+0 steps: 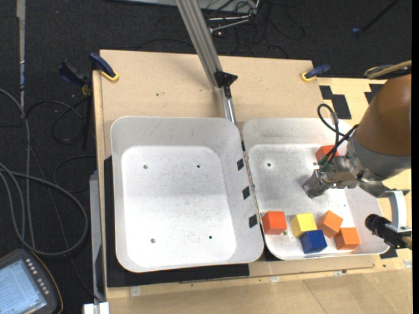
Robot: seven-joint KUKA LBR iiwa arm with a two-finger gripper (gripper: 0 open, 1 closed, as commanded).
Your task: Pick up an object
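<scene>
The grey arm with the orange band [391, 120] reaches in over the right-hand shallow white plastic bin [281, 142], which serves here as the landmark. The two-finger gripper [315, 186] hangs low over the middle of this bin's floor, pointing toward its left wall; whether its jaws are open or closed cannot be told, and nothing is seen between them. A small orange block [324, 153] lies on the bin floor just behind the gripper, partly hidden by the wrist and its black cable [330, 126]. Five more blocks cluster along the bin's near edge: an orange cube [274, 222] nearest the left wall, a yellow cube [304, 224] beside it, a blue cube [313, 241] touching the yellow one on the near side, an orange tilted cube [332, 222] further right, and another orange cube [347, 238] close to the near right corner. The left-hand shallow white plastic bin [131, 136] adjoins the landmark bin's left wall. Both bins rest on a tan wooden bench board [170, 77], with a grey metal pole [200, 34] slanting in behind the bins
</scene>
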